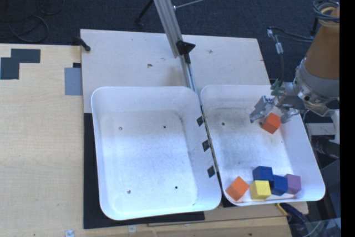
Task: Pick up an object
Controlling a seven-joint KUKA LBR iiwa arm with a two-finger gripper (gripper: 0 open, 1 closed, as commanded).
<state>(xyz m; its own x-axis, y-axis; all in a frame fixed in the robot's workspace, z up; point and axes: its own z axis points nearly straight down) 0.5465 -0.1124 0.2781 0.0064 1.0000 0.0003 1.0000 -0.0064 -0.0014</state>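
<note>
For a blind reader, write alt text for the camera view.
The gripper holds a red-orange block between its fingers above the right bin. Orange, yellow, blue and purple blocks cluster at its near edge.

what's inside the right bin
The right bin holds five blocks: a red-orange block at the gripper, and near the front an orange block, yellow block, blue blocks and purple block. The blue ones partly overlap.

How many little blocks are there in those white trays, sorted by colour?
Orange block: 1
Red-orange block at the gripper: 1
Yellow block: 1
Blue blocks: 2
Purple block: 1
Total: 6, all in the right-hand bin.
</note>
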